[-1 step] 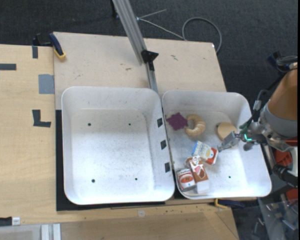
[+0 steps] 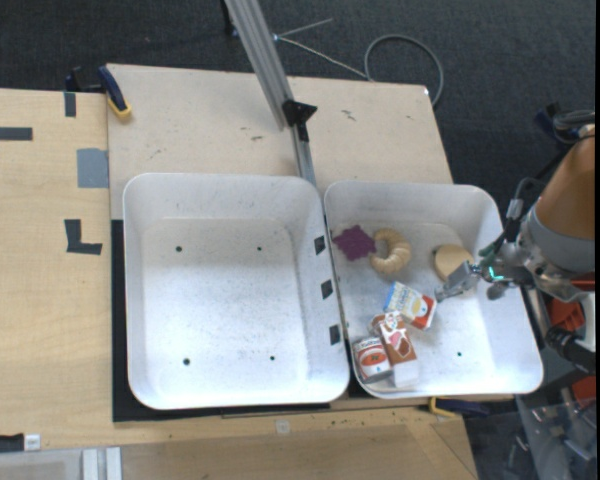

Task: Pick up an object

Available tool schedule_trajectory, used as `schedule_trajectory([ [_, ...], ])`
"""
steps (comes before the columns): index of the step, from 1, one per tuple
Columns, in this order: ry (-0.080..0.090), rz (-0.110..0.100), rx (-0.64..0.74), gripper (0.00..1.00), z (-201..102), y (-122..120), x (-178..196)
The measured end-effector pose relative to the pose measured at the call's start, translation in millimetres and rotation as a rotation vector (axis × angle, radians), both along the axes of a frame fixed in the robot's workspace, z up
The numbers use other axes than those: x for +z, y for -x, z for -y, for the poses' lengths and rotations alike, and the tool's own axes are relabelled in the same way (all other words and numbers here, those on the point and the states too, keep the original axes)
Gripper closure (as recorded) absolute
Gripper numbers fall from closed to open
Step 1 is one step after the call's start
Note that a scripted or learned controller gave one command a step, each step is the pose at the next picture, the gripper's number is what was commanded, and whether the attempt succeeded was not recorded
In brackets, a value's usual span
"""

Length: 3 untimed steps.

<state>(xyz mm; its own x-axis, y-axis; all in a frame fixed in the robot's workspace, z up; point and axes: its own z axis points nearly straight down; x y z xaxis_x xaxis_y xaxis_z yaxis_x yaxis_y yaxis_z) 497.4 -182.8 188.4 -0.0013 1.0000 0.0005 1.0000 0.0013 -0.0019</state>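
On the far left the desk (image 2: 40,298) shows bare pale wood marked with a few dark tape pieces, and a yellow-handled clamp (image 2: 114,92) grips the far-left corner of a lighter board. The left bin (image 2: 150,268) sits on a black mat, its white floor speckled with fine dark dust. A slanted metal rail (image 2: 263,53) runs down from the far edge and ends at the wall between the two bins.

The right bin (image 2: 500,358) holds all the loose things. Nearest the dividing wall, toward the far side, lies a flat purple piece (image 2: 353,241). Just right of it, touching or almost touching, is a tan ring-shaped pastry (image 2: 389,253). Farther right, close to the far-right wall, sits a rounded beige bun (image 2: 450,261). Nearer the camera lies a cluster of small packages: a white, blue and red carton (image 2: 411,303), a red-brown box (image 2: 395,341) just near-left of it, and a small can (image 2: 371,359) at the near-left end, all close together or touching.

The tool (image 2: 456,283) reaches in over the right wall of the right bin, low and just near-right of the bun, right of the carton. Whether its jaws are released or clenched cannot be told, and nothing is seen between them. Behind it the grey arm with its orange band (image 2: 570,193) rises at the right edge.
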Motion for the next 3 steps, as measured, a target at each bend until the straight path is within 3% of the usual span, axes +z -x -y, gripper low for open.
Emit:
schedule_trajectory([
  [1, -0.001, -0.006, -0.002, 0.00, 0.7, 11.6, -51.5],
  [2, 0.002, 0.001, -0.001, 0.00, 0.6, 11.7, -100.8],
  [3, 0.000, 0.001, 0.000, 1.00, -0.1, 11.5, -89.3],
])
